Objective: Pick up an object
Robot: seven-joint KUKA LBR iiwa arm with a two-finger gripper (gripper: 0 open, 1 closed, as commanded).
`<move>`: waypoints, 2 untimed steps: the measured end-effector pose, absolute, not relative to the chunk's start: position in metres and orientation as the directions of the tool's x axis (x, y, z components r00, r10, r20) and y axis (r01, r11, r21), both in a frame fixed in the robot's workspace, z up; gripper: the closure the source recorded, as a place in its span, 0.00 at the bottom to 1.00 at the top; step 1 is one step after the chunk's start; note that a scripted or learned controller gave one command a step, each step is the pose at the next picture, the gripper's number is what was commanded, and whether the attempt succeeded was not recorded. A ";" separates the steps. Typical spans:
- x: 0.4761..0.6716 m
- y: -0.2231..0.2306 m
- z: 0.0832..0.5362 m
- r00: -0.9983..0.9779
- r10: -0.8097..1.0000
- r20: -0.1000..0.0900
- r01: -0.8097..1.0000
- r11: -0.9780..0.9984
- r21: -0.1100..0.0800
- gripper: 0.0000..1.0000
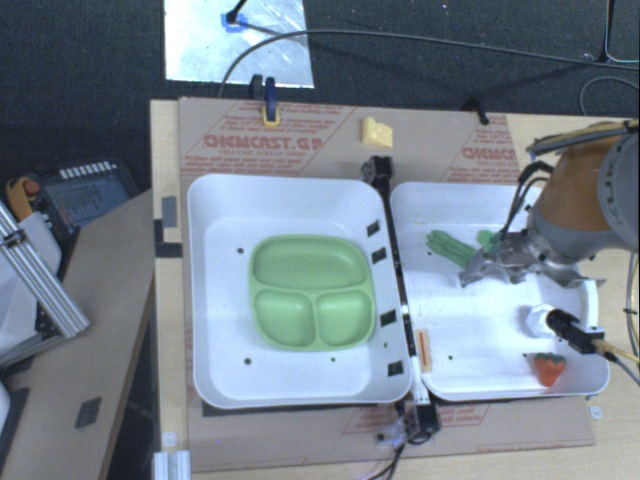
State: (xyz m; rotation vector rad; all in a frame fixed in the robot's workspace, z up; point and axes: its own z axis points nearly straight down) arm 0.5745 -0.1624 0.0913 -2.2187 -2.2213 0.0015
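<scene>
**Green piece lies just left of my claw**

The green elongated object [452, 246] lies in the right bin [440, 368], in its upper-left part, long axis running from upper left down toward my gripper [475, 273]. My gripper sits at its lower-right end, touching or nearly so; how wide it stands I cannot tell. An orange-red object [549, 369] rests well apart, at the bin's lower-right corner. The left bin [215, 368] holds a green divided tray [308, 290].

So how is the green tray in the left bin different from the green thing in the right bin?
The green tray is pale green, wide and flat, split into three compartments, and sits near the left bin's centre. The green object is darker green, far smaller, long and narrow, lying at a slant near the right bin's upper part, close to the gripper. Both are green and rest on white bin floors.
</scene>
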 end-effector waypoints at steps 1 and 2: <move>0.576 -0.163 0.105 -0.001 1.000 -0.001 1.000 0.001 0.004 1.00; 0.579 -0.172 0.163 0.000 1.000 -0.002 1.000 0.000 0.005 1.00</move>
